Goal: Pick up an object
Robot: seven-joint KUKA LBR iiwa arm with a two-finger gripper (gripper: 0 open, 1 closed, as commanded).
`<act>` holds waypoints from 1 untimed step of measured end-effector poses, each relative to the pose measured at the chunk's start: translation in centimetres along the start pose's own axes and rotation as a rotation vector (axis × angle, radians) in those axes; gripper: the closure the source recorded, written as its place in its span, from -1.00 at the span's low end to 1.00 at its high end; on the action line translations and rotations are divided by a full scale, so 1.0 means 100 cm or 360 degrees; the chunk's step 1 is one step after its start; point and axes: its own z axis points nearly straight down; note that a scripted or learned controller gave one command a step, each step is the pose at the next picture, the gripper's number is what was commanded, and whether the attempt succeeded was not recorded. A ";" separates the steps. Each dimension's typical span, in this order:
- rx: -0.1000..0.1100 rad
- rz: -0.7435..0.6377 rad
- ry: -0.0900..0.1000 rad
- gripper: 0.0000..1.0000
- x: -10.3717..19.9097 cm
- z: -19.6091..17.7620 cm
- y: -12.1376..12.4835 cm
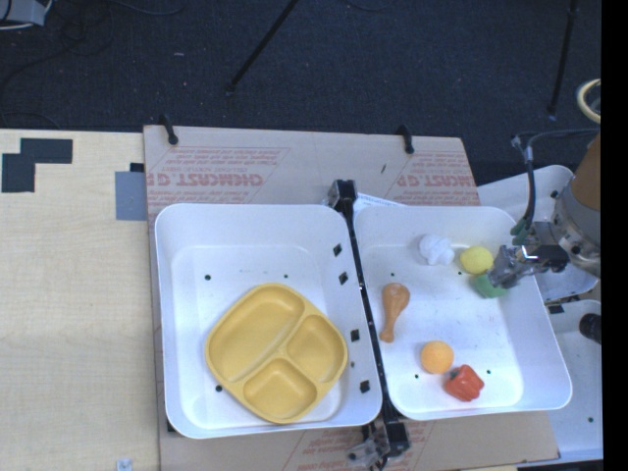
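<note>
Dark carpet is running behind a pale wooden bench [69,292] where two shallow white bins are sitting side by side. The left white bin [186,243] is holding a yellow divided plastic plate [277,351], lying flat. The right white bin [530,371] is keeping the loose pieces together: a tan toy drumstick [392,310], an orange ball [437,357], a red toy pepper [464,383], a white crumpled lump [437,249], a yellow ball [477,259] and a small green object [486,286]. The two-finger gripper [507,267] is hovering just beside the green object, likely its target; whether it is holding anything I cannot tell
</note>
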 end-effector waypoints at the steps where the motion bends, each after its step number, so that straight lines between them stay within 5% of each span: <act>1: 0.0008 -0.0005 0.0004 1.00 0.049 -0.005 0.017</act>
